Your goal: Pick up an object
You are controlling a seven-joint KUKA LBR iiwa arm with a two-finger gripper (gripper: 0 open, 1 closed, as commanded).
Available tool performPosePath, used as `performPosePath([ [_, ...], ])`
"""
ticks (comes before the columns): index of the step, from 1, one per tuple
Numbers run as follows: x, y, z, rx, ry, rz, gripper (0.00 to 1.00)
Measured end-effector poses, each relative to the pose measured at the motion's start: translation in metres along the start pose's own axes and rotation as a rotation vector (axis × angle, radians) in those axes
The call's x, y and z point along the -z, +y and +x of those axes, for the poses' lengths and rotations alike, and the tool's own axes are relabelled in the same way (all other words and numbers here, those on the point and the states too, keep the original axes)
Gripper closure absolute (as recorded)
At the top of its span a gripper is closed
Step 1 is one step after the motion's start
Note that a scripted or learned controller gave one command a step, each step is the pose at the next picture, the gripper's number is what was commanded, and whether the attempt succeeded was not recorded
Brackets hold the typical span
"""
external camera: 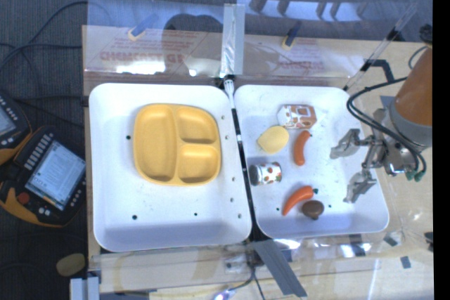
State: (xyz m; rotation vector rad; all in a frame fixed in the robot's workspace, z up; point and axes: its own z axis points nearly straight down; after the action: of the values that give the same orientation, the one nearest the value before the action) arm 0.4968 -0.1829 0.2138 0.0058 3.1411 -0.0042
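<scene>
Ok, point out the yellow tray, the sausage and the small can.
yellow tray (156, 144): camera view, floor of its large left compartment.
sausage (301, 148): camera view, middle of its length.
small can (266, 173): camera view, its side wall, lying in the right bin.

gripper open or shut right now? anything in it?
Open. The gripper hangs over the right bin, its two fingers spread well apart with bare white floor between them. Nothing is held; the carrot lies apart.

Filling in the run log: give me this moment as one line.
end effector: open, above right bin, holding nothing | right bin: carrot, sausage, lemon, can | left bin: yellow tray
</scene>
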Motion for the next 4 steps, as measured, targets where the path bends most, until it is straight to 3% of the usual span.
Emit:
performPosePath([
  [1,-0.124,0.007,0.009,-0.262,-0.009,-0.001,0.0],
  [2,-0.113,0.006,0.007,-0.261,-0.014,0.004,1.0],
  [3,0.077,-0.017,0.012,-0.166,-0.003,0.001,1.0],
  [4,-0.023,0.0,0.011,0.168,0.001,-0.001,1.0],
])
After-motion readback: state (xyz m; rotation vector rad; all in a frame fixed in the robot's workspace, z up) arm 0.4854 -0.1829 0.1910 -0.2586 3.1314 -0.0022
